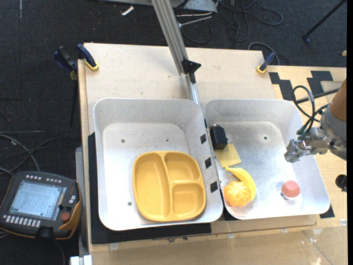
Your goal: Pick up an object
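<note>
The right bin [265, 120] holds a small black block [218, 136] near its left wall, a flat yellow piece [230, 155] below it, a banana [246, 179], an orange [237, 194] at the front left and a small pink-red object [290, 190] at the front right. My gripper [293, 151] hangs over the right side of this bin, above and slightly behind the pink-red object. Nothing shows between its fingers.
The left bin [110, 120] carries a yellow divided plate [169, 185]. A slanted metal pole [172, 29] rises from the divide between the bins. A teach pendant [38, 203] lies off the bench at the lower left. Clamps sit at the bench's back corners.
</note>
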`<state>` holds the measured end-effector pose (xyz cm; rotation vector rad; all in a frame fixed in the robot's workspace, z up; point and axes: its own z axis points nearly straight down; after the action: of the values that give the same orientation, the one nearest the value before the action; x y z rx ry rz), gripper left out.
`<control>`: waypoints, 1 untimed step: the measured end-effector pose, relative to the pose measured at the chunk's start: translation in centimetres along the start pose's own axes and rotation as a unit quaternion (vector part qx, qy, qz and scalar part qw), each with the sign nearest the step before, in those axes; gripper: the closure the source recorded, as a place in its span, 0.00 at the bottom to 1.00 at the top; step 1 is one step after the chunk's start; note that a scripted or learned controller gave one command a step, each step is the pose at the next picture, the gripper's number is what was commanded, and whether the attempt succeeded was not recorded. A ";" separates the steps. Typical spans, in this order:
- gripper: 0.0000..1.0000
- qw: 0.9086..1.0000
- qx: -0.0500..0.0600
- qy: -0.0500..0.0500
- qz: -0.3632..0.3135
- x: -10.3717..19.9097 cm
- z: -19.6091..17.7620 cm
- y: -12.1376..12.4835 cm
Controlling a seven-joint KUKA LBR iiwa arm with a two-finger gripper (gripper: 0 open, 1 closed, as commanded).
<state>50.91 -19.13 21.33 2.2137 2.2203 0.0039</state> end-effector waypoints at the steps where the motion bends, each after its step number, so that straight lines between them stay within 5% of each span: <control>1: 1.00 1.000 0.002 0.002 -0.003 5.6 -0.7 1.4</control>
<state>52.24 -13.47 21.98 2.2100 2.2308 0.0039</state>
